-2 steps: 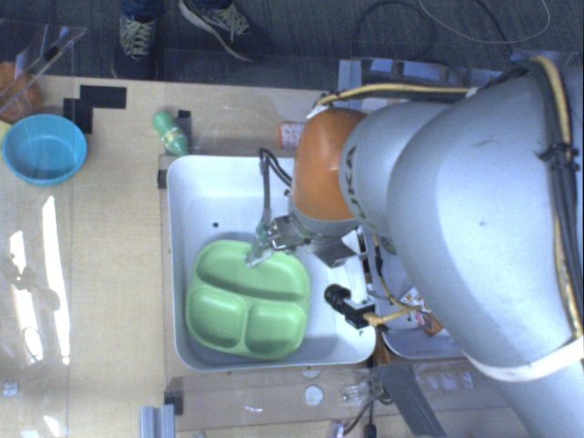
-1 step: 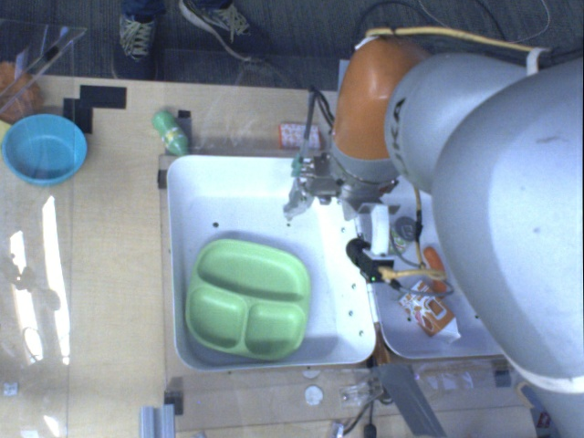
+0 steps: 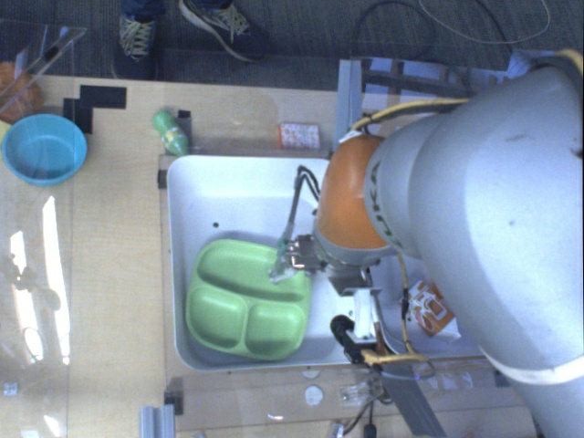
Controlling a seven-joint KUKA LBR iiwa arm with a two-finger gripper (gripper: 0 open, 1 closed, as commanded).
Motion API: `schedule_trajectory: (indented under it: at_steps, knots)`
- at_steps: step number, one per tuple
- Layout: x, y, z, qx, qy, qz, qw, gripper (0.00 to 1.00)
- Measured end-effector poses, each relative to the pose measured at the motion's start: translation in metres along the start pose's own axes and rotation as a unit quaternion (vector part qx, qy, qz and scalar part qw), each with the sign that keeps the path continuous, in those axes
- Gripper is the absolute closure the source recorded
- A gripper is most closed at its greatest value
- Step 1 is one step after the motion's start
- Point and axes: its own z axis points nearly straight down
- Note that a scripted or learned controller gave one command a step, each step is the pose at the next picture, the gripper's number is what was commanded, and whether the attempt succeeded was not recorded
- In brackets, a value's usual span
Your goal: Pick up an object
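The gripper (image 3: 290, 265) sits low over the light-green, three-compartment plastic tray (image 3: 245, 297), at its upper right rim; tray lies in the shallow white bin (image 3: 228, 185). Grip state: cannot tell.

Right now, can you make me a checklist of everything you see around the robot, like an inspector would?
Surface: light wooden bench bearing a white bin.
Job's things: green divided tray lying in the bin; an orange-and-white packet showing beside the arm.
Clutter: blue bowl, green bottle and a small red-and-white card outside the bin.
Tool: tool sits at the tray's upper right edge; nothing seen held.
Cables: black cable runs to the tool; a thin wire lies on the floor.
Surroundings: a person's shoes on dark carpet.
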Motion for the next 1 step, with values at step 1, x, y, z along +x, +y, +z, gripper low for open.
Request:
schedule_trajectory:
  at_steps: [1]
  knots:
    - [-0.0086,0.0492,-0.0849,0.004,-0.003,0.076,0.9971,0.00]
